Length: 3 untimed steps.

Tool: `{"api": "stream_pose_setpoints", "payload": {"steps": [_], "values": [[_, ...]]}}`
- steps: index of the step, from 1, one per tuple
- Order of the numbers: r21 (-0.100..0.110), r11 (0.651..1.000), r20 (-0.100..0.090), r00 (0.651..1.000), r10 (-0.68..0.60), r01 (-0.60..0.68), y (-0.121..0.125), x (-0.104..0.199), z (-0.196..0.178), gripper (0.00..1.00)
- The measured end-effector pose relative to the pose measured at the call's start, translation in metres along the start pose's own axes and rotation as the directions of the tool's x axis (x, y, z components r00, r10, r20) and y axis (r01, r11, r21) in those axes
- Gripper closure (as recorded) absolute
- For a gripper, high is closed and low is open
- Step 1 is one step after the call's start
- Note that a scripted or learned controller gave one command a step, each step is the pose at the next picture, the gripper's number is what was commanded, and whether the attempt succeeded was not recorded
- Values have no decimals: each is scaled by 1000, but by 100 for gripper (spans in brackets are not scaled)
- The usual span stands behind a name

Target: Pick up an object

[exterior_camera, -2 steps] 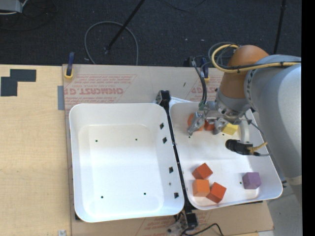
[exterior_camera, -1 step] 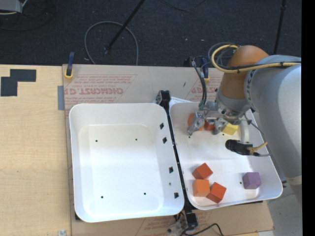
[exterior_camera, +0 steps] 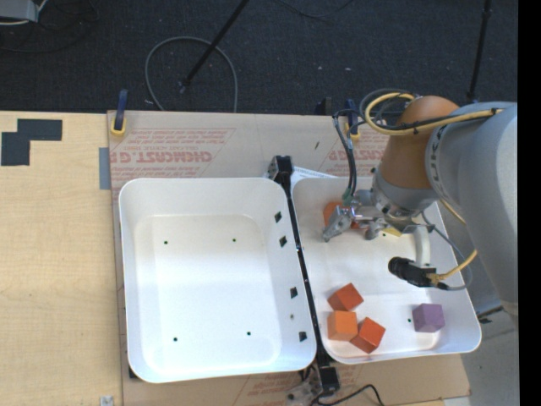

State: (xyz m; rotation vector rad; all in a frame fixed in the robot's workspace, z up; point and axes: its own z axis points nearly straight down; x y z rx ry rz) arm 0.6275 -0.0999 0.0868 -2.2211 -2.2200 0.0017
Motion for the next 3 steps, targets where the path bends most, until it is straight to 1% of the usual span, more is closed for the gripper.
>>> {"api": "stream_pose_setpoints", "payload": {"steps": [1,2,3], "values": [[23,1000,-3,1000,4,-4,32,-5,0,0],[1,1000,0,1000,0,0,8,-1,1,0],[22,1000,-2,1000,5,-5,33,-5,0,0]]}}
